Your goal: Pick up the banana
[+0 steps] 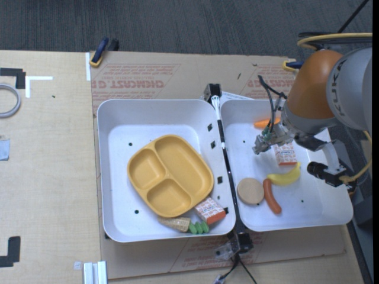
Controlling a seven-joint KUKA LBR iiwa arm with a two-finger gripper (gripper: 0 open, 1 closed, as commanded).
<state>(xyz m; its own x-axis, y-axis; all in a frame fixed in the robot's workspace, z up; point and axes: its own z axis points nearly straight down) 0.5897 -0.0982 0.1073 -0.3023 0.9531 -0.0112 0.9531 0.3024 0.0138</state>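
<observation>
The yellow banana [285,177] lies in the right bin [320,209], curved, just below a small red-and-white carton [286,154]. My gripper [263,144] hangs over the right bin's middle, up and to the left of the banana and apart from it. It sits close beside the carton's left edge. The grey arm with its orange band [314,87] covers the bin's upper right part.
In the right bin also lie a round tan disc [250,191], a red sausage [272,196] and an orange piece [262,123]. The left bin [112,158] holds a yellow divided plate [170,174], a small carton [210,210], green pieces [199,226] and a bread piece [174,223].
</observation>
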